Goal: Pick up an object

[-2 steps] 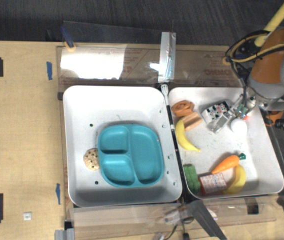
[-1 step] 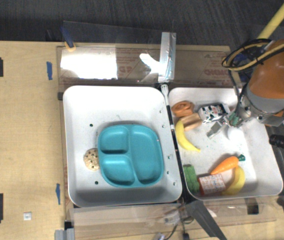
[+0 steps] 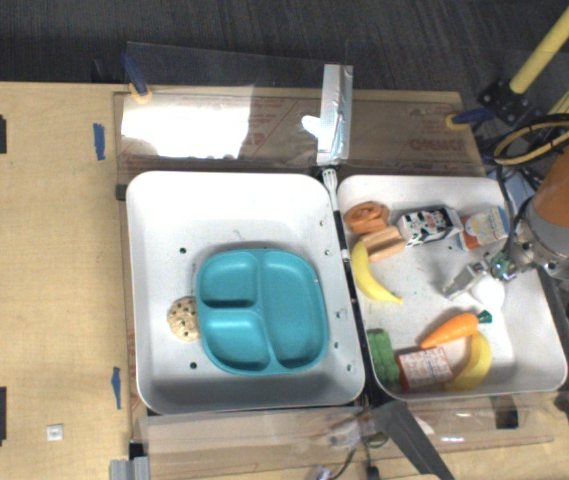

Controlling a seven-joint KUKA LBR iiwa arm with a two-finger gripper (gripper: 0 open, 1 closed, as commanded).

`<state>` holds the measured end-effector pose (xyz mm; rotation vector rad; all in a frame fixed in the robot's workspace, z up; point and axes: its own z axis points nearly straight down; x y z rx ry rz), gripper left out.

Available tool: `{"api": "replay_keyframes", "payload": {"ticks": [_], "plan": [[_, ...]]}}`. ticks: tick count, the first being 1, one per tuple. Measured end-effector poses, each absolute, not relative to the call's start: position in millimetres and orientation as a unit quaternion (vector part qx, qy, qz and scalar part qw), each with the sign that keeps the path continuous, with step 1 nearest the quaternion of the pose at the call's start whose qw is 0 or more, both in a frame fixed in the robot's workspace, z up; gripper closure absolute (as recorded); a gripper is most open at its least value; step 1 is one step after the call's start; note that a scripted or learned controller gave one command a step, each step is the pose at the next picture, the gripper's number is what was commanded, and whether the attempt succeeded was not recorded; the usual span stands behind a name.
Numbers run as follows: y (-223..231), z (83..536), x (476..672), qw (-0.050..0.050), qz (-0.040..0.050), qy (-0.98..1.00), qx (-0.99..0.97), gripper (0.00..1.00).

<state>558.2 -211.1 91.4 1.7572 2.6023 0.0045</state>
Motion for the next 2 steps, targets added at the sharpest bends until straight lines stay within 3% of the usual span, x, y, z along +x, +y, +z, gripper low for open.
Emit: {"api": "replay_keyframes", "payload": {"ticks": [1,2], "plan": [[-212.8,88.1,488.8,0.000,0.0044,0.828,0.561,0.00],[-174.6,87.2,481.9,0.002,0.0022,0.680,0.733,0.00]]}}
